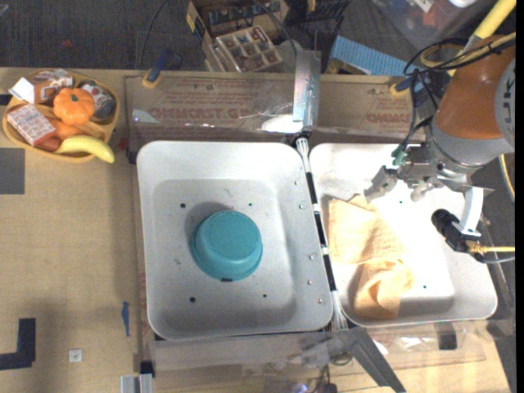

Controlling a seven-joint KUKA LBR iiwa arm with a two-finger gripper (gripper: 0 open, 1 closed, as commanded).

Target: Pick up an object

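A teal bowl (228, 244) lies upside down in the middle of the left bin (164, 166). A pale orange cloth (368, 252) is crumpled along the left side of the right bin (471, 301), reaching its front wall. My gripper (401, 185) hangs over the far part of the right bin, just beyond and to the right of the cloth's far corner. Its fingers (379, 183) are spread open, and nothing sits between them.
A yellow basket (57, 117) with toy fruit, a small pumpkin and a banana stands at the bench's far left corner. A cardboard wall (213, 105) runs behind both bins. Boxes and clutter lie on the floor beyond it.
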